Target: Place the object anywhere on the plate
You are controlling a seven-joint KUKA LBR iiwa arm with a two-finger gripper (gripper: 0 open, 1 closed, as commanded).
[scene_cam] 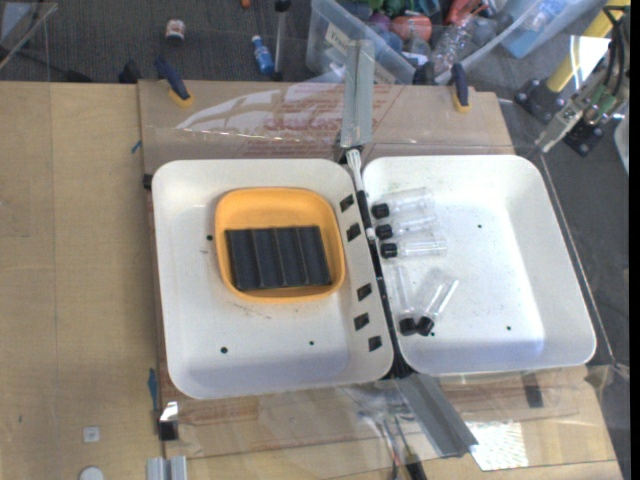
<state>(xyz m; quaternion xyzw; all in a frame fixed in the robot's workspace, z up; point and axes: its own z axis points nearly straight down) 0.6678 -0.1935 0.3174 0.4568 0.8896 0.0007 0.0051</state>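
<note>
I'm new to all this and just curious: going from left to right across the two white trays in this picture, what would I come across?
Left bin → orange plate with a dark ridged block on it → right bin, with clear black-capped tubes.

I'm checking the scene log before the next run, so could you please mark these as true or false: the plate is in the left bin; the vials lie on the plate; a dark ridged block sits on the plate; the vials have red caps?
1. The orange plate is in the left bin: true.
2. The clear vials lie on the plate: false, they lie in the right bin.
3. A dark ridged block sits on the plate: true.
4. The vials have red caps: false, black.
</note>
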